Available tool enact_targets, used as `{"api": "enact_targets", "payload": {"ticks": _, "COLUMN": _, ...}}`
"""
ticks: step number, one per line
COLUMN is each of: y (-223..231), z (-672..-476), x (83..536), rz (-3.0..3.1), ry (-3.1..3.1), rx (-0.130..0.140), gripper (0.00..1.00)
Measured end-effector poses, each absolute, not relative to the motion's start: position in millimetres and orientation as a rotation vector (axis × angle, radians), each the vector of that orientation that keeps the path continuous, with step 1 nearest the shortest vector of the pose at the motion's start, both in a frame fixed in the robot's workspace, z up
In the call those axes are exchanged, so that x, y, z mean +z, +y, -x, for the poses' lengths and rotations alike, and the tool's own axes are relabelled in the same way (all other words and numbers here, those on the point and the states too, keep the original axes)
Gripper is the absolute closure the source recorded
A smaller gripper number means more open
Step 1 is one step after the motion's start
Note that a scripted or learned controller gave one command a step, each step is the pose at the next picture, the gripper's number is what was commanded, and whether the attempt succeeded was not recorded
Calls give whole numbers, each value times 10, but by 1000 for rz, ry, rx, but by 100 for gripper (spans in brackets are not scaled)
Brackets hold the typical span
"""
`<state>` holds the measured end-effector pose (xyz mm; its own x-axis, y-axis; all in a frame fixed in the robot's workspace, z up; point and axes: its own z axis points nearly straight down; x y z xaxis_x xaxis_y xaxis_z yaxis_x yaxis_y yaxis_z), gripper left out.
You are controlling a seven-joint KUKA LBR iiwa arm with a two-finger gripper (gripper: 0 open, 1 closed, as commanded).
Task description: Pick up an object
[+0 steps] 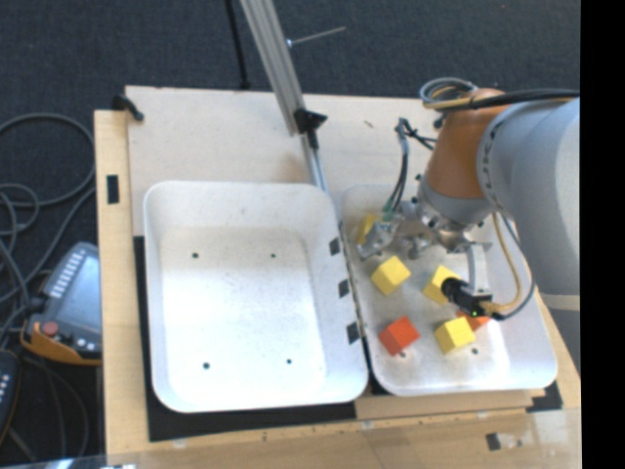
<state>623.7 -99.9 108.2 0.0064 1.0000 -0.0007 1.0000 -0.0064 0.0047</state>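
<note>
The right white bin (pixel 518 364) holds several small blocks. A yellow block (pixel 390 275) lies near its middle, with a second yellow block (pixel 437 286) to its right and a third (pixel 454 335) nearer the front. An orange-red block (pixel 398 336) sits at the front left. Another yellow piece (pixel 366 228) lies by the bin's left wall, partly hidden. My gripper (pixel 388 237) hangs low over the bin's back left, just above the middle yellow block and beside the yellow piece. Nothing is visibly held in it.
The left white bin (pixel 156 262) stands beside the right one, their walls touching. A slanted metal post (pixel 278 62) rises behind the bins. Cables (pixel 402 169) hang along the wrist. A small red item (pixel 479 321) lies by the front yellow block.
</note>
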Motion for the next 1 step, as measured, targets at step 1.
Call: {"api": "enact_targets", "payload": {"ticks": 1, "y": -899, "z": -5754, "x": 973, "rz": -2223, "ry": 2218, "rx": 0, "gripper": 0}}
